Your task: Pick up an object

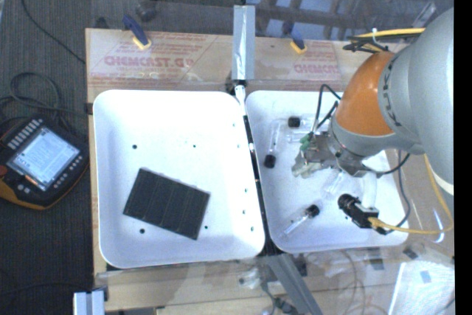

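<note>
My gripper (308, 157) is low in the right bin (383, 232), near its middle, under the grey wrist and orange band (369, 96). Small clear tubes with black caps lie around it: one (271, 147) to its left, one (301, 218) in front of it, and a black-capped piece (293, 121) behind it. Something pale and greenish sits right at the gripper's tip, and I cannot tell whether it is held. A flat black rectangular pad (167, 203) lies in the left bin (110, 114), toward its front.
The raised divider (251, 158) between the two bins runs just left of the tubes. A black connector on a yellow cable (355, 209) hangs over the right bin's front right. A handheld pendant (40, 158) lies on the floor at far left.
</note>
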Controlling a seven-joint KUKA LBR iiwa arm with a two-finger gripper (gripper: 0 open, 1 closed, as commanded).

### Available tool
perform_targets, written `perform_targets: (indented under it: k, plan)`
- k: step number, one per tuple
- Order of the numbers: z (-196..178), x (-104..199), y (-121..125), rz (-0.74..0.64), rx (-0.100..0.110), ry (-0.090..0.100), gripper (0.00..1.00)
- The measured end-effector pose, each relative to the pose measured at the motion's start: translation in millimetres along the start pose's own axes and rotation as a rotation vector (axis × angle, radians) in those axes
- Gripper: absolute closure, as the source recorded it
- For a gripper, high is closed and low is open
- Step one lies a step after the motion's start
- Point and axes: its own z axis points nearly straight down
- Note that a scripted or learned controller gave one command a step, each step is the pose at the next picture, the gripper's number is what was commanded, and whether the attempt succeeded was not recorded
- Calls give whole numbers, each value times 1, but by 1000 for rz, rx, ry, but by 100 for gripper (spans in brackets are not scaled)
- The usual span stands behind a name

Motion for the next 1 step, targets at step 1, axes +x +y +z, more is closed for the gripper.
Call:
perform_targets:
  k: [1]
  plan:
    - [0, 0, 0, 0, 0, 0, 0]
